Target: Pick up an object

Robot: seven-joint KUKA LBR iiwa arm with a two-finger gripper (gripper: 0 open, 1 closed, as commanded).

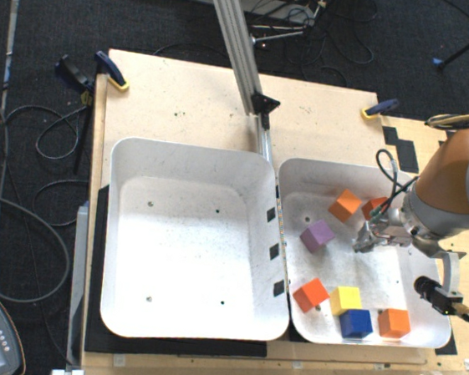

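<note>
The right bin (419,338) holds several blocks. An orange block (345,206) and a red block (374,208), partly hidden by the wrist, lie near its back. A purple block (317,235) sits left of centre. Along the front lie an orange-red block (311,294), a yellow block (345,300), a blue block (356,323) and another orange block (394,323). My gripper (366,239) hangs low in the middle of the right bin, just in front of the red block and right of the purple one. I see nothing held in it.
The left bin (128,238) stands beside the right one, sharing a raised divider (276,229). A slanted metal rail (238,44) runs from the top down to the bins' back edge. The arm's grey body (453,186) overhangs the right bin's right side.
</note>
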